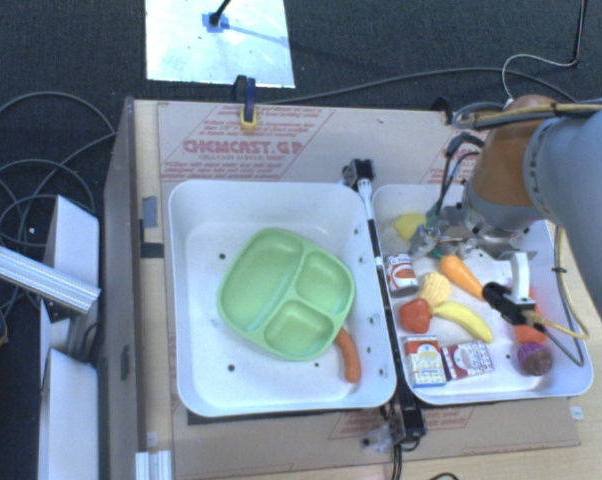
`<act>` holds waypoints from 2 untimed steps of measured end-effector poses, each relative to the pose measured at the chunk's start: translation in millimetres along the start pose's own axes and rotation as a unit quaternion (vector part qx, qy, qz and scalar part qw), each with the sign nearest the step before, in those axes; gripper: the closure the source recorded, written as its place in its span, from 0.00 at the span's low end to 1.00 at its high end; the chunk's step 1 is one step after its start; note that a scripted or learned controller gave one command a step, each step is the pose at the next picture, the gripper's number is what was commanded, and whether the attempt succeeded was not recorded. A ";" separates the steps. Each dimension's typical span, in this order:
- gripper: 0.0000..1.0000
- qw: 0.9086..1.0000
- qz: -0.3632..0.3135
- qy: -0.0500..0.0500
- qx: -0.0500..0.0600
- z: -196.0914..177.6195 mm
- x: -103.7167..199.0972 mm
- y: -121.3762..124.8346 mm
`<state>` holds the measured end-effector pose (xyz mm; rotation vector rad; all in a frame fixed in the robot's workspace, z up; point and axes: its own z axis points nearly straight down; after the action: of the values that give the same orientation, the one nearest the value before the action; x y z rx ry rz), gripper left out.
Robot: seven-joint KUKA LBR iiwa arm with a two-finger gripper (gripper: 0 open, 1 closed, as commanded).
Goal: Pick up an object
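Observation:
My gripper [443, 240] hangs low over the back of the right bin [579, 376], under the orange band of the arm [506, 163]. Just left of it lies a yellow lemon-like piece [410, 226]. An orange carrot [462, 276] lies directly in front of it. Nearby in the same bin are a small can [401, 273], a pale yellow piece [436, 288], a red tomato [415, 315] and a banana [464, 321]. I see nothing lifted off the bin floor.
Two small cartons [426, 360] [470, 359] lie at the right bin's front, with a purple piece [534, 359] at the front right. The left bin [196, 268] holds a green divided plate [286, 293] and a sausage [349, 355]. A divider rail [379, 268] separates the bins.

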<state>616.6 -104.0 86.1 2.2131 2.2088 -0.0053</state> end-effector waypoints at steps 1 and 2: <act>1.00 1.000 -0.001 0.003 0.000 -10.4 2.8 0.8; 0.00 1.000 0.000 0.000 -0.001 -11.5 -0.6 1.2</act>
<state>617.7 -104.5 97.6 2.2119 2.2077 -0.0016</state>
